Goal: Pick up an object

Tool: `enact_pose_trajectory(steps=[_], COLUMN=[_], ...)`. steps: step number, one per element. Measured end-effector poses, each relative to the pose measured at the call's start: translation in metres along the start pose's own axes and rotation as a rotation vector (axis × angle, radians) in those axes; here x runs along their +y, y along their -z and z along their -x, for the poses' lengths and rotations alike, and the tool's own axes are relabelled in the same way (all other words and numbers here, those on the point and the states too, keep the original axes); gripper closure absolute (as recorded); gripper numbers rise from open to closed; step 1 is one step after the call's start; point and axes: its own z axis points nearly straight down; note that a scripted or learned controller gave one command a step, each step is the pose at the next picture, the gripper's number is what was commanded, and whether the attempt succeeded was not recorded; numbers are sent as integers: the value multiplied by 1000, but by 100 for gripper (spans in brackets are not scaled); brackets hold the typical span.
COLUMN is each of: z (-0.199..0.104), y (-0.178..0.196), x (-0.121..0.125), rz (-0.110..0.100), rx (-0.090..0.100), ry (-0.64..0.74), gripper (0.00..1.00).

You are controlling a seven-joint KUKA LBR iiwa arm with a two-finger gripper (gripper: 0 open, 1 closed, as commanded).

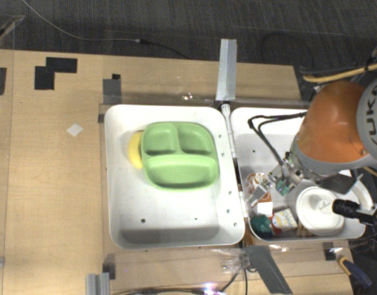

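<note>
Honestly, you cannot tell the end effector (266, 188) state; it sits low over clutter (271, 217) crowded in the right bin (240, 134), so a grasp may slip or snag neighbours.

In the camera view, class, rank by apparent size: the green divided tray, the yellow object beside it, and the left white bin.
1. Left white bin, largest.
2. Green divided tray, lying inside that bin.
3. Yellow object, smallest as seen, though the tray hides part of it, so its full size is unsure.
</note>
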Motion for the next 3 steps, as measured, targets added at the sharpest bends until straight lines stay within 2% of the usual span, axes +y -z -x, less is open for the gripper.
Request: enact_pose_trajectory(steps=[1,2,3], z=[1,1,1], y=[11,11,11], x=[2,2,2], rz=[6,5,5], rx=[-4,-4,-4], ry=[0,0,0], gripper=[100,0,0])
